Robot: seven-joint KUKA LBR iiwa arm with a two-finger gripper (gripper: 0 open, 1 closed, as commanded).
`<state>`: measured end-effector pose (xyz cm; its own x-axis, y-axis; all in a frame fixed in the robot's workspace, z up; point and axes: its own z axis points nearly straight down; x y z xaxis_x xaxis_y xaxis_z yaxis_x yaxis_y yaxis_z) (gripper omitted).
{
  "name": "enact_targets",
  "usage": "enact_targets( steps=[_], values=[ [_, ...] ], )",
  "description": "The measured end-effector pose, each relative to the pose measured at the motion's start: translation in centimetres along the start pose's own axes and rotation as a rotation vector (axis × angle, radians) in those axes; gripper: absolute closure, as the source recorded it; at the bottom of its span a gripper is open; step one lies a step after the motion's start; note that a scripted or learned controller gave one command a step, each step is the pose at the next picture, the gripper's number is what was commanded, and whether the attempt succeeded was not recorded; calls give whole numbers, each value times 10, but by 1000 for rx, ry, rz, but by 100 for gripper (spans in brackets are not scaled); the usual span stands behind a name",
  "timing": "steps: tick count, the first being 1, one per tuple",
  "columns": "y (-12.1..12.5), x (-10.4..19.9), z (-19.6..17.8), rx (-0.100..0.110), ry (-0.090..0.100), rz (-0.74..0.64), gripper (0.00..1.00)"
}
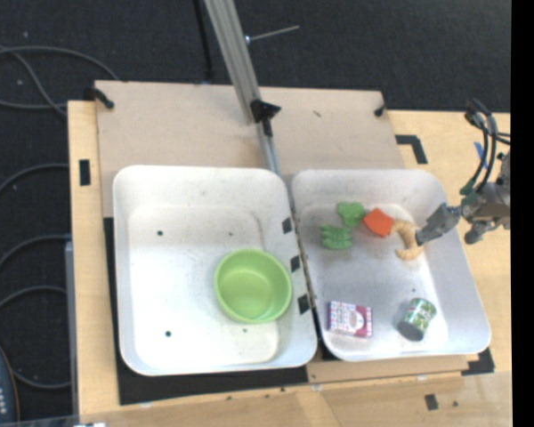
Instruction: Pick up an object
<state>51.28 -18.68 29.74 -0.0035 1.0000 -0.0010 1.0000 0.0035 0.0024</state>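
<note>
Pincer and target sit close together at the right side of the right bin; that closeness is what we would build the next move on. We see the arm coming in over the bin's right rim, its dark tip angled down and to the left, just beside a small tan piece that lies on the bin floor. We cannot tell from this slanted view how the tip is set, nor whether it has hold of anything; nothing shows clearly in its grip.

We judge the tan piece the likeliest thing to pick: it lies just left of and a little below the tip, standing roughly upright in the view, with an orange block touching or nearly touching its upper left. Two green toys lie further left. A purple-and-white packet and a small green can rest near the bin's front edge, well apart from the tip. A green bowl sits in the left bin.
</note>
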Motion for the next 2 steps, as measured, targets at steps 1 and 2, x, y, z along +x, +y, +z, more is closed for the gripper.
enact_targets(
  steps=[1, 2],
  values=[
    [0, 0, 0, 0, 0, 1, 0],
    [-1, 3, 41, 1, -1, 4, 0]
  ],
)
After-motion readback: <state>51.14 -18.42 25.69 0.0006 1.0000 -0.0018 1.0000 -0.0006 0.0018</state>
